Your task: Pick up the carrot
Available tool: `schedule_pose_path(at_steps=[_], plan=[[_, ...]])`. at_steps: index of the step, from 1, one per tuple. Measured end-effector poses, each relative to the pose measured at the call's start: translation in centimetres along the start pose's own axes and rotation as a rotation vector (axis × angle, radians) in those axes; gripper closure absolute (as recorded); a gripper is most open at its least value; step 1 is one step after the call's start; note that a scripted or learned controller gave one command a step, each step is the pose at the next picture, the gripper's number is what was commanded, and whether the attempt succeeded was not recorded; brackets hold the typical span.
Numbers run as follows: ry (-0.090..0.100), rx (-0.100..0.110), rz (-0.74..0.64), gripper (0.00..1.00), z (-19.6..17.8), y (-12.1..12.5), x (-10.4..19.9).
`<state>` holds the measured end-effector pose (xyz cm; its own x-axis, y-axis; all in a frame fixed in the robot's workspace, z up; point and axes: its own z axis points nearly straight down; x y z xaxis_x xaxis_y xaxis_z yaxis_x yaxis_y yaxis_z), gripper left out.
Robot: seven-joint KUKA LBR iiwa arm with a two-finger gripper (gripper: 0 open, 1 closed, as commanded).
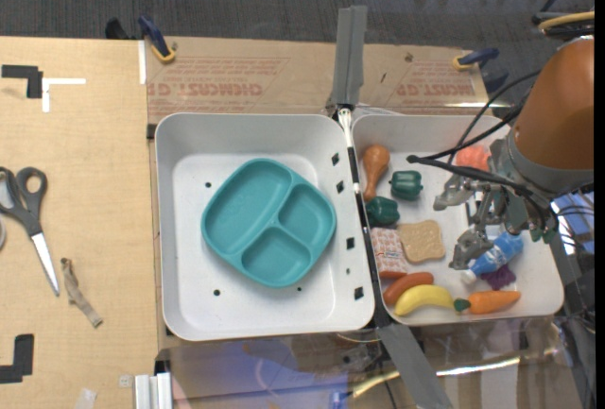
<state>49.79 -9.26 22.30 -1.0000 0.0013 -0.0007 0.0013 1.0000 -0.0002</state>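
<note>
The gripper (475,226) hangs over the right bin (544,289), its metal fingers spread and holding nothing, just above one blue-and-white bottle (495,258). The one carrot (490,301) lies below it at the bin's lower edge (green end pointing left), beside one banana (422,299). Two green peppers (406,184) sit farther left. The left bin (175,237) holds one teal divided plate (269,222).
</note>
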Motion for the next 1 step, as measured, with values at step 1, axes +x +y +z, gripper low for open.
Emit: schedule_pose_path(at_steps=[1], plan=[[-0.003, 0.001, -0.121, 0.0, 0.02, -9.16, 0.95]])
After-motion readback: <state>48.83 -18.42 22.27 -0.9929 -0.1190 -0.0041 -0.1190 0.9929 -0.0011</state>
